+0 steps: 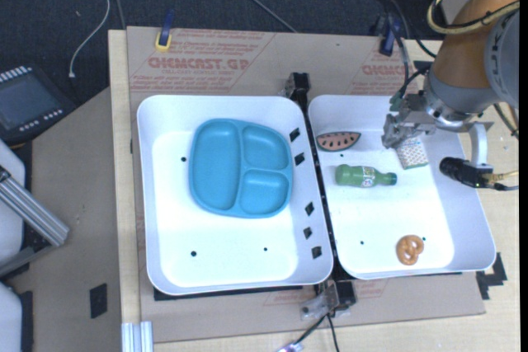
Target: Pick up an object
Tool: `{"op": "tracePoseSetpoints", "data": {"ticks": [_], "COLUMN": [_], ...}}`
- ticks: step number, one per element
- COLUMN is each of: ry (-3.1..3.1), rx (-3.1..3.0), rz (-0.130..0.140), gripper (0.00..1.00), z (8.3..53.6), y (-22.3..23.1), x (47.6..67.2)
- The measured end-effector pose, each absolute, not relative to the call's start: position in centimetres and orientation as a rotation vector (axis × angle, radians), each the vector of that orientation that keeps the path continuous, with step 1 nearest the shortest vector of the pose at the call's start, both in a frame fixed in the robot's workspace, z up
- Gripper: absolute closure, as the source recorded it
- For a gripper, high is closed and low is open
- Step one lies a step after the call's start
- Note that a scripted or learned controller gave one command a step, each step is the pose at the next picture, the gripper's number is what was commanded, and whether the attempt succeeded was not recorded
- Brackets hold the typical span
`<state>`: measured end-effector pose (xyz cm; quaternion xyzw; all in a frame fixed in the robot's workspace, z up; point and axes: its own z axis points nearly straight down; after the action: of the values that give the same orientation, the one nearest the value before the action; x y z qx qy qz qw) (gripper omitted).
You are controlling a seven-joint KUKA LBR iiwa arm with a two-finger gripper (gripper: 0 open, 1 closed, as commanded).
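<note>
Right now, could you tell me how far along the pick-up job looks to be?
Done: the arm has reached into the right bin, and its hand sits right at a small checkered packet. In hand: nothing clearly; a grip on the packet cannot be made out. Left: securing and lifting an object. The watermelon slice, green bottle and pretzel lie on the bin floor; the blue divided plate sits in the left bin.

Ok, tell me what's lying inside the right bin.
The right bin holds a watermelon slice, a green bottle lying flat, a pretzel and a small patterned packet. The gripper covers the packet's upper edge.
</note>
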<state>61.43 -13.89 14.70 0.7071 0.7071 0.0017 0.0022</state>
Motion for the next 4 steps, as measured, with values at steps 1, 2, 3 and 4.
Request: {"op": "tracePoseSetpoints", "data": {"ticks": [1, 2, 3, 4], "ry": [2.219, 2.220, 2.231, 2.231], "rx": [2.215, 2.214, 2.216, 2.219], "rz": [0.007, 0.008, 0.003, -0.001], "gripper": [1.00, 1.00, 1.00, 1.00], "z": [21.2, 27.1, 27.2, 24.9], "y": [-13.6, -12.6, -6.9, -1.9], "x": [61.6, 61.6, 61.4, 61.1]}}
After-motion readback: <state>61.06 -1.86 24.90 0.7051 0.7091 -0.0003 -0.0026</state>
